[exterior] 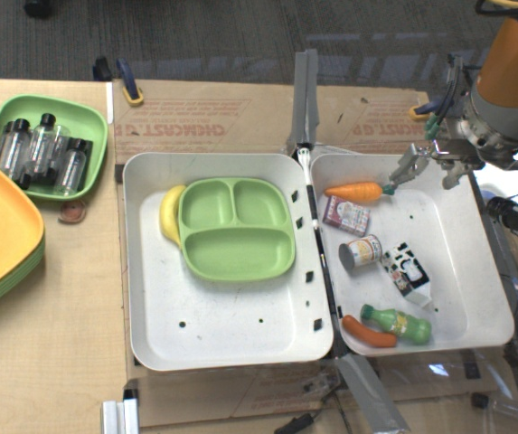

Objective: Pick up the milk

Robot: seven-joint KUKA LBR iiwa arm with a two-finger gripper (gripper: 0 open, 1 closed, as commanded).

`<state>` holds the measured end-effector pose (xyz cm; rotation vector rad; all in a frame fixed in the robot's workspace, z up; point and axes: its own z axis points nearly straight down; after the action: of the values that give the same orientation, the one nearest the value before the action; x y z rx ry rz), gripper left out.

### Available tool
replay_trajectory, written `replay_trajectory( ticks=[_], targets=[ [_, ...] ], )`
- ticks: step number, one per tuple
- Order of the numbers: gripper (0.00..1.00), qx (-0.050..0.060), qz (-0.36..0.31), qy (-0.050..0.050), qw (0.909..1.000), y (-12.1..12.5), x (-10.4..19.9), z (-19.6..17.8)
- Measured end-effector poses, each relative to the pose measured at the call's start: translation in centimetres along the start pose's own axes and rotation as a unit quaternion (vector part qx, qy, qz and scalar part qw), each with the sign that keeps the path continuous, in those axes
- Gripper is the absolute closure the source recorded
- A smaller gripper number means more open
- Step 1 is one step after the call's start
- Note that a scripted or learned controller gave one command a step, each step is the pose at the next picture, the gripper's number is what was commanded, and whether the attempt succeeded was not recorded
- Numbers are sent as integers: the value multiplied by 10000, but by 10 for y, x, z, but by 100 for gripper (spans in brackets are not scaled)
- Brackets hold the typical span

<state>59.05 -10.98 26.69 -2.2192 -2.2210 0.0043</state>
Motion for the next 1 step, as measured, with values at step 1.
replay_trajectory(
  ticks=[1],
  targets=[
    [0, 3, -445, 3, 9990, -68, 4, 90]
  ],
)
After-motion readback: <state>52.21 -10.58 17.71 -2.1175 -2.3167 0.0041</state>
